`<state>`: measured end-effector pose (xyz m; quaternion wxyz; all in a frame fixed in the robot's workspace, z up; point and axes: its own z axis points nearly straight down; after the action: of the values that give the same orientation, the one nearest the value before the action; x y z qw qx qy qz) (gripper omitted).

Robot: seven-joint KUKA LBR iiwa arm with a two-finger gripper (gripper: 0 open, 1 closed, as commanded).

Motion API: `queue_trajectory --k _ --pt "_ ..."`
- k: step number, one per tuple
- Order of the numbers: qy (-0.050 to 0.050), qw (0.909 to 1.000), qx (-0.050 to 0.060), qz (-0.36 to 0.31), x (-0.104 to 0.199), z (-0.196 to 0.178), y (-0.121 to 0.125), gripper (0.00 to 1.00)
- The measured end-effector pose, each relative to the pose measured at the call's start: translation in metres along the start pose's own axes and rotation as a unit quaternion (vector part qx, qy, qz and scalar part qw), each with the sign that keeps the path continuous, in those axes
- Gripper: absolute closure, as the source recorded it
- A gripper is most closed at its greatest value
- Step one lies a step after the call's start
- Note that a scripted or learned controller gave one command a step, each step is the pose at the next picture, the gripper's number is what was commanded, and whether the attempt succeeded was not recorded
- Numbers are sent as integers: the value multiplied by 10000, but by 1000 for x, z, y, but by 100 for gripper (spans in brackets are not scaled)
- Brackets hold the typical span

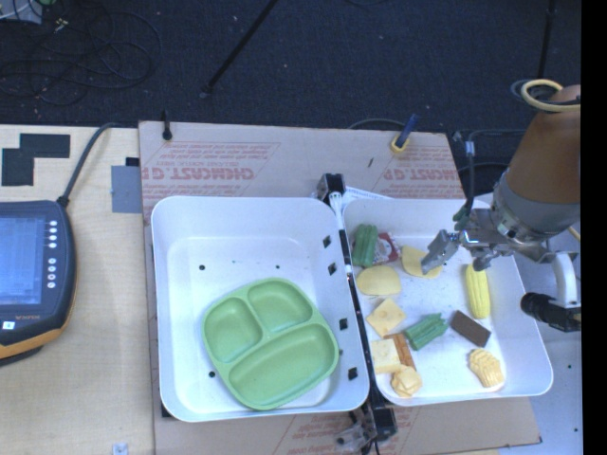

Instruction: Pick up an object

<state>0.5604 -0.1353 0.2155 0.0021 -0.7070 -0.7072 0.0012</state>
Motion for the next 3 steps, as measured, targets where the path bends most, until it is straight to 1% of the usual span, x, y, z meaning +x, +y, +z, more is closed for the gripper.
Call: queue_trajectory --k 1,2,3 --pt "13 10000 -6 -2 28 132 -46 0" --pt "-4 10000 -32 23 35 127 -69 0" --pt "-2 10000 -18 -7 48 128 -13 0"
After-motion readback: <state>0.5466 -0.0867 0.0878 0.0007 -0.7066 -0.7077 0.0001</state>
